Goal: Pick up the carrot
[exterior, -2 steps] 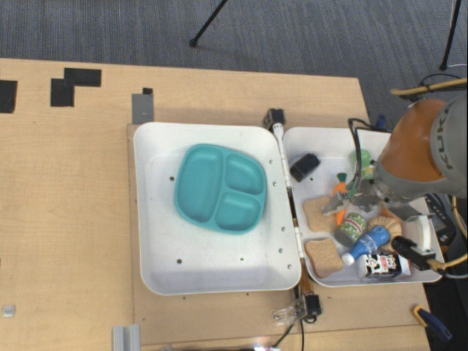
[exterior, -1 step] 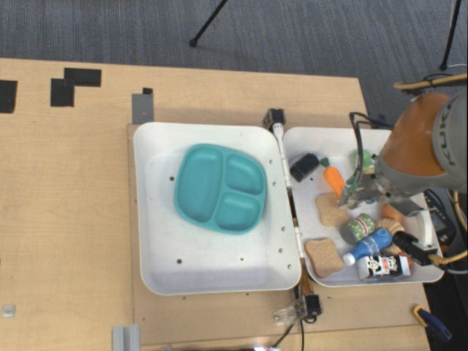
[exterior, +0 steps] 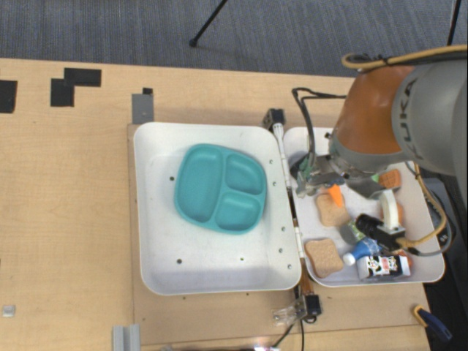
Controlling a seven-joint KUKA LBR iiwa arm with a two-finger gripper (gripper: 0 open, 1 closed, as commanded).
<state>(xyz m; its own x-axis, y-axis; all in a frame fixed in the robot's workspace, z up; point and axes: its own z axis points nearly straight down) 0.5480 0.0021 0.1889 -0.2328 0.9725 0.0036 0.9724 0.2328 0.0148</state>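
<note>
A small orange carrot (exterior: 335, 194) lies in the right bin (exterior: 431, 269), against the upper edge of a tan bread slice (exterior: 331, 212). My gripper (exterior: 312, 180) is low over the bin's left side, just left of and above the carrot, very close to it. The grey wrist and orange band of the arm (exterior: 376, 119) hang over the bin's upper half and hide what lies under them. Whether the carrot sits between the gripper's tips or only beside them cannot be made out.
The right bin also holds a second bread slice (exterior: 324, 257), another orange piece (exterior: 391, 179), a white object (exterior: 390, 212), a blue-capped bottle (exterior: 362, 254) and a black-and-white carton (exterior: 385, 267). A teal divided plate (exterior: 219, 189) lies in the left bin (exterior: 157, 262).
</note>
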